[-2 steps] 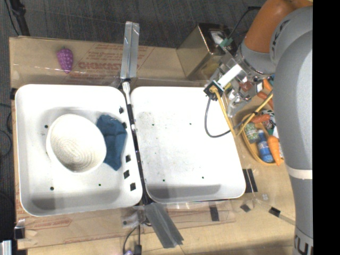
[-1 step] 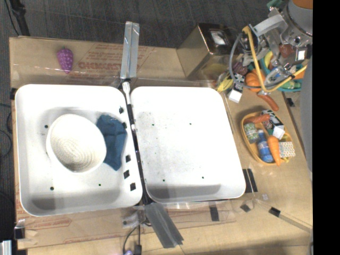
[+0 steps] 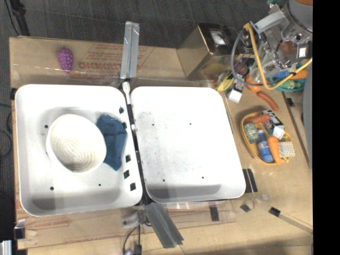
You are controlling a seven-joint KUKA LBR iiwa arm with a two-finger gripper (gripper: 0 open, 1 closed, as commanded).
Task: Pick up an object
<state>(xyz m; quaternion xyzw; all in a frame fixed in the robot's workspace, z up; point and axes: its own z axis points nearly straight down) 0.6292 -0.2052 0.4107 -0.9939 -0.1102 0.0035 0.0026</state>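
The approach step has not begun, by my reading: the arm [image 3: 300, 1] sits at the far right corner of the bench [image 3: 276, 195], well apart from both bins. The gripper [image 3: 276, 39] hangs there among cables, and whether it is wide or narrow cannot be told.

Candidate objects lie in the left bin [image 3: 32, 195]: a white woven hat [image 3: 77, 142] near its centre, and a blue cloth [image 3: 112, 139] touching the hat's right side, close to the bin's right wall. The right bin [image 3: 223, 185] carries only specks.

The next move calls for a long traverse leftward across the right bin, then a descent (the cloth likely offers the easier pinch).

Surroundings: a basket of toy food [image 3: 266, 138] beside the right bin's right edge, a purple toy [image 3: 65, 59] at the bench's far left, dark carpet beyond.
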